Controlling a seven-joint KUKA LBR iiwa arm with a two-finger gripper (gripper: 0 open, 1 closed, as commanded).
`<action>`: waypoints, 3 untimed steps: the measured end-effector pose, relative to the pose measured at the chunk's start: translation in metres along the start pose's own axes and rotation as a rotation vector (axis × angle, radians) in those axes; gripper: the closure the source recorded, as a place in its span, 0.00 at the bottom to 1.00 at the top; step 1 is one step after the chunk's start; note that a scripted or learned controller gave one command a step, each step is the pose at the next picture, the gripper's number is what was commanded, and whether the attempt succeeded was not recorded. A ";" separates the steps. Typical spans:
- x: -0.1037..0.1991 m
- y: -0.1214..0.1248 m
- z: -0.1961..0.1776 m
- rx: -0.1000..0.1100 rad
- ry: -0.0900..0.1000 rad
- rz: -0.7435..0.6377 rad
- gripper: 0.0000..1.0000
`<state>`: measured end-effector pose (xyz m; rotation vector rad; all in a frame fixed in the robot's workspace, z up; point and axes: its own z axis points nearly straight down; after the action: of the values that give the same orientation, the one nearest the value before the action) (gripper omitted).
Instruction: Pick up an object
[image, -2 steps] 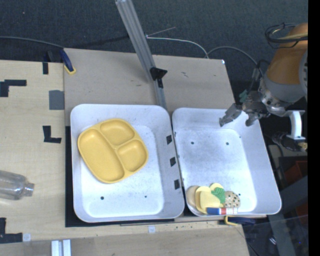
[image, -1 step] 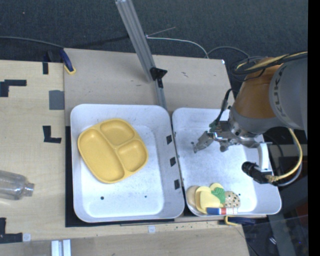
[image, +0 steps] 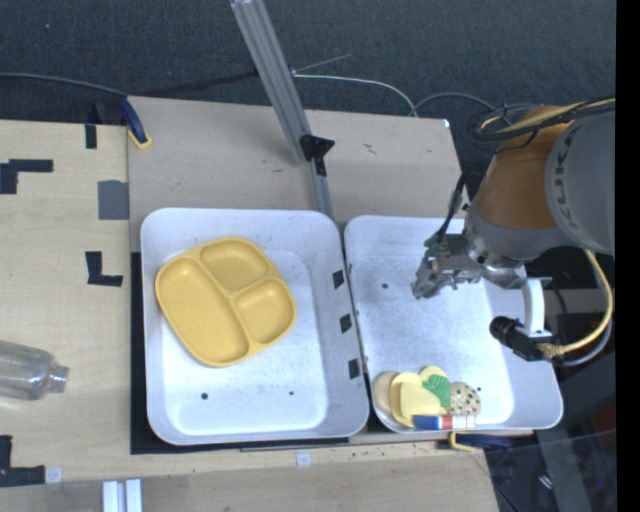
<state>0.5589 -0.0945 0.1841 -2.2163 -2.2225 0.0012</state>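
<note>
A yellow three-compartment plate (image: 225, 299) lies in the left bin (image: 180, 410). In the right bin (image: 400, 330) a small heap of toy items (image: 430, 396) sits in the near left corner: a yellow piece, a green piece, a speckled round one and a red-and-blue strip at the front rim. My gripper (image: 430, 283) hangs over the middle of the right bin, well above and behind that heap, with nothing seen between its fingers.
A slanted metal pole (image: 285, 95) reaches from the top down to the gap between the bins. A clear plastic bottle (image: 28, 372) lies on the bench at far left. A black fitting with yellow cable (image: 520, 338) hangs by the right bin's right wall.
</note>
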 end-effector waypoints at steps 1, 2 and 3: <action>-0.013 0.017 0.095 -0.003 -0.002 0.003 1.00; 0.058 0.001 -0.009 -0.008 0.001 -0.004 1.00; 0.062 0.054 -0.052 -0.009 -0.002 -0.001 1.00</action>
<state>0.6133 -0.0326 0.2366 -2.2204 -2.2288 -0.0067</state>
